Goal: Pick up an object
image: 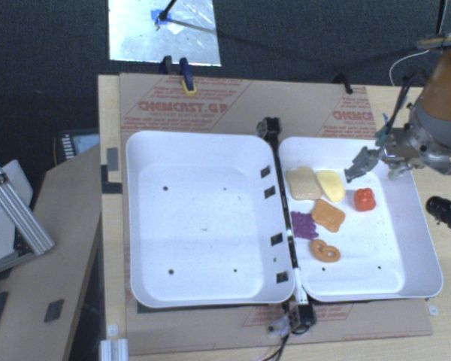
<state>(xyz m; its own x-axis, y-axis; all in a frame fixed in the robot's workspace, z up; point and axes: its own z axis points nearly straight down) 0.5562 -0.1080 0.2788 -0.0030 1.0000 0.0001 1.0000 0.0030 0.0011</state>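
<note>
Risk: the toys lie packed close in the right bin, so fingers coming down on one could nudge its neighbour or close on two at once; my guess is the beige slab and yellow piece, which touch, are the worst pair.
Risk, second: the red pepper-like toy looks small and rounded, so it may squirt out of a pinch.
Arm: it enters from the right edge of the frame, orange band high at the upper right, wrist angled down and left over the right bin.
Gripper: tip hangs above the bin floor, just right of the yellow piece and above the red toy; nothing sits between the fingers, and how wide they stand is too blurred to tell.
Objects: beige slab, yellow piece, orange piece, purple cluster and pretzel shape sit in the left half of the right bin, near the divider.
Left bin: white floor with small dark marks.
</note>
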